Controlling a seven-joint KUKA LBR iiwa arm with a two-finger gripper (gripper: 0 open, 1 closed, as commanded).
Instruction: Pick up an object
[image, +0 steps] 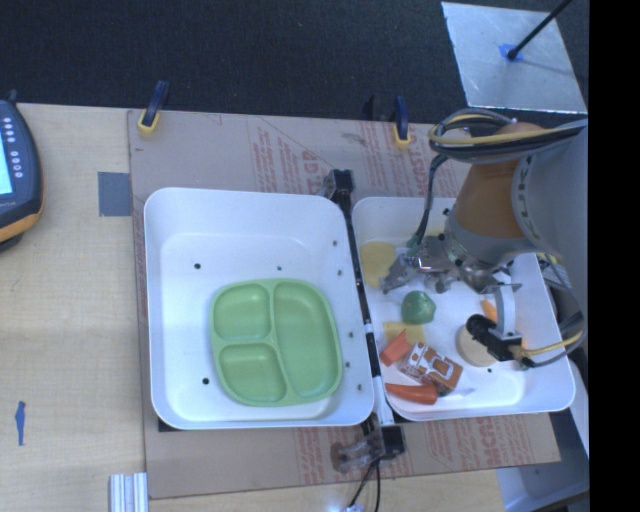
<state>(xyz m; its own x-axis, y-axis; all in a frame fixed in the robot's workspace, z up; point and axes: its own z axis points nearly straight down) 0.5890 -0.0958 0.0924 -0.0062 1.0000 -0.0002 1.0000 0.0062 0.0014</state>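
Note:
The right bin (540, 395) holds several small objects. A green ball (418, 307) lies near its middle, and a flat yellow piece (377, 262) rests by the left wall. Toward the front lie an orange carrot-like piece (395, 347), a red-orange stick (410, 393) and a brown printed packet (432, 367). A tan round disc (474, 347) sits to the right with a black part over it. My gripper (415, 268) hangs low over the bin's back left, just above the green ball and beside the yellow piece. Nothing visible is held in it.
The left bin (170, 300) holds a green divided plate (275, 342). A black clamp (342, 184) sits where the bins meet at the back. The arm's orange band (490, 200) and cables cover the right bin's back right. A handheld pendant (15, 170) lies at far left.

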